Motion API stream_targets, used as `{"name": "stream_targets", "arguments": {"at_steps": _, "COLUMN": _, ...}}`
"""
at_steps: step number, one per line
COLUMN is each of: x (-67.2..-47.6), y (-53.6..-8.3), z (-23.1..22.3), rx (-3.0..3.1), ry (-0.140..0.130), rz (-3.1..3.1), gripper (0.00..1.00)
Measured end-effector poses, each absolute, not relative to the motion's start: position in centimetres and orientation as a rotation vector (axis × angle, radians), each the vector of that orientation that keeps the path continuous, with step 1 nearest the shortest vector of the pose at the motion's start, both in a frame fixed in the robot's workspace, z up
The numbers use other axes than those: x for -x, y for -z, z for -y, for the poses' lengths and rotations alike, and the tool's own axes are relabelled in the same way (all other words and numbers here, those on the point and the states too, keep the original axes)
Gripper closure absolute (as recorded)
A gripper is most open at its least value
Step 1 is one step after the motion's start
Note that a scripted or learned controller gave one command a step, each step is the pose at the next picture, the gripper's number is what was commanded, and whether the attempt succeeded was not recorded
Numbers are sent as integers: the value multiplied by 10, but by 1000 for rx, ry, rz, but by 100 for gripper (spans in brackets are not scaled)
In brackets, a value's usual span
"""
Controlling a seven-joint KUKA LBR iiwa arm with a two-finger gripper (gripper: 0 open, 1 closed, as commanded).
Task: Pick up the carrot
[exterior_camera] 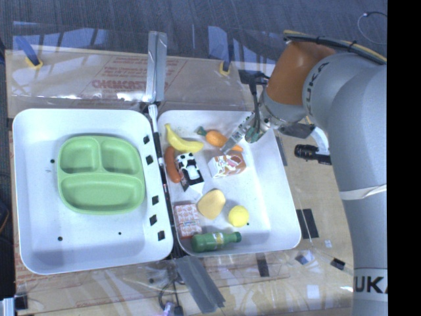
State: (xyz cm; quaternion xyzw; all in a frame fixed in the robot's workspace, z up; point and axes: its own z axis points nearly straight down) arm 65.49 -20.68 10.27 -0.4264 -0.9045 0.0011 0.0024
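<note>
The carrot [214, 137], small and orange with a green top, lies near the back of the right bin [279, 203], just right of a banana [179, 141]. My gripper [238, 140] reaches in from the right and hangs low over the bin, just to the right of the carrot and above a small printed carton [227, 165]. Its tip sits close to the carrot, but I see nothing held in it. The grey arm with its orange band [293, 74] covers the bin's back right corner.
The right bin also holds a reddish sausage [171, 164], a black-and-white item [189, 170], a pale yellow lump [210, 203], a lemon [238, 215], a green bottle [216, 239] and a snack packet [186, 218]. A green divided plate [102, 174] sits in the left bin [33, 236].
</note>
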Motion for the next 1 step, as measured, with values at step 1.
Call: {"name": "stream_targets", "arguments": {"at_steps": 1, "x": -617, "y": -215, "z": 132, "rx": 1504, "ry": 0, "rz": 2760, "gripper": 100}}
